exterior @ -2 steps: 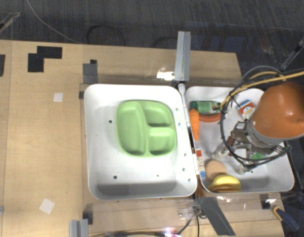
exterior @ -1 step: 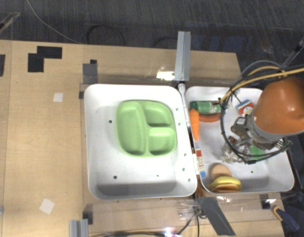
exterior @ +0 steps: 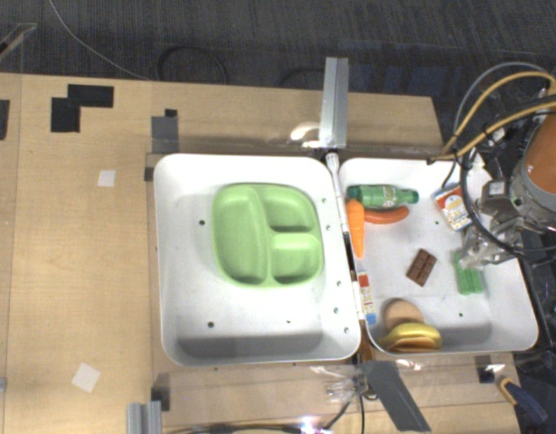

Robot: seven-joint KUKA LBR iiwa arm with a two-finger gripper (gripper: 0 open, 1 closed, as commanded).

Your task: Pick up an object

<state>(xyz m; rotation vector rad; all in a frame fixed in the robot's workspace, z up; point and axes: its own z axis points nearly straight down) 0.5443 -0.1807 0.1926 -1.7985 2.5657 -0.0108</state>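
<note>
Status, pick pending: your end effector (exterior: 476,253) hangs at three o'clock in the right bin (exterior: 522,333), grip state indeterminable, over the green block (exterior: 470,279), nothing lifted yet.

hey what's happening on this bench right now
A grey robot arm reaches in from the right over the right bin, its hand low beside a small green block. Nothing is visibly held. That bin also has a green bottle, carrot, chocolate bar and banana. A green divided tray sits in the left bin.
</note>
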